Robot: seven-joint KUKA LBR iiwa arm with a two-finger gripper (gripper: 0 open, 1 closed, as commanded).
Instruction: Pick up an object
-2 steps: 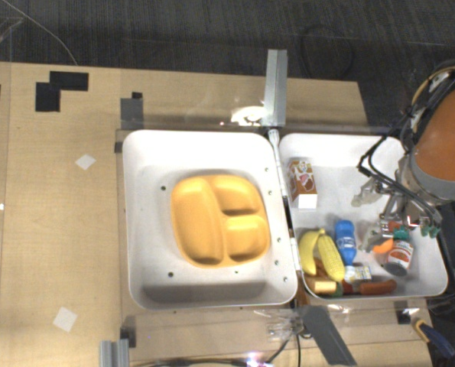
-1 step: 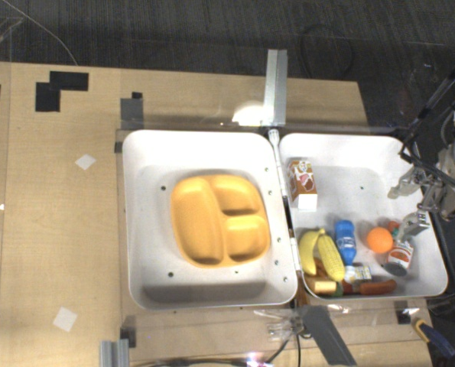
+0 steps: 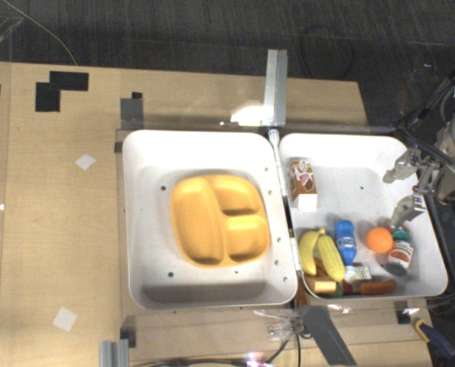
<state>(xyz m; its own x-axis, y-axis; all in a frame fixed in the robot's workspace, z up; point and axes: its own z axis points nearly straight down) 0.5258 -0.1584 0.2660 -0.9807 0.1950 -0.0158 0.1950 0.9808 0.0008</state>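
Camera view, looking down at a slant on a pale wooden bench (image 3: 51, 228) carrying two shallow white plastic bins side by side.

The left white bin (image 3: 147, 205), at the frame's centre, holds a glossy yellow plastic divided tray (image 3: 218, 219) with rounded corners and three compartments.

The right white bin (image 3: 349, 167) holds a cluster of small objects along its lower edge: a smooth yellow toy banana (image 3: 309, 249), a knobbly yellow toy corn cob (image 3: 331, 258), a blue plastic bottle (image 3: 345, 239), a round orange ball (image 3: 379, 240), a small jar with a red and white label (image 3: 400, 255), and a reddish sausage-shaped toy (image 3: 372, 287). A small brown and white carton (image 3: 302, 183) stands apart near the bin's upper left.

At the right edge of the frame, the grey metal two-finger gripper (image 3: 406, 188) hangs over the right bin, just above the orange ball and jar. The jaws look spread apart, with nothing between them.

Likely risks: the objects lie crowded and touching, so the jaws may strike a neighbour or close on two things. The ball is smooth and round and could roll or squirt free; the jar may tip.
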